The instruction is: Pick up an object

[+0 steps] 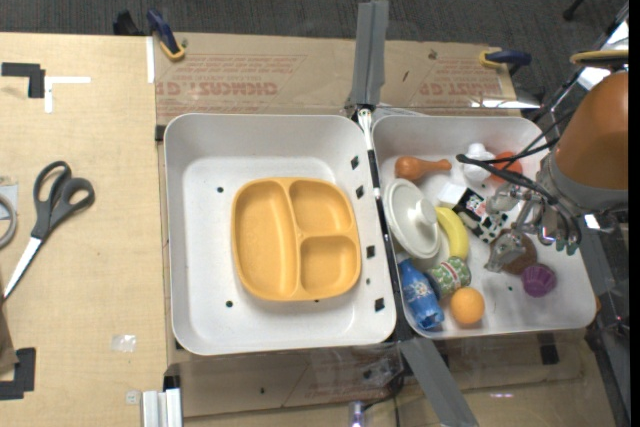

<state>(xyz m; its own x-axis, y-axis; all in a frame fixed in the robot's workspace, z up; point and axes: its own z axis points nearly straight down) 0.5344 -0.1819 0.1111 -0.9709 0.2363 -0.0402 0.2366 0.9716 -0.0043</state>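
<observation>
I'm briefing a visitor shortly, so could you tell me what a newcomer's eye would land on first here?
The yellow divided plate stands out, lying alone in the left bin. Next comes the clutter in the right bin: a banana, an orange, a blue bottle and a purple piece, with the gripper low over them.

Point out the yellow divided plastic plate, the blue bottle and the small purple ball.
yellow divided plastic plate point(296, 238): camera view, on its central divider.
blue bottle point(420, 294): camera view, mid-body.
small purple ball point(538, 280): camera view, its top surface.
</observation>
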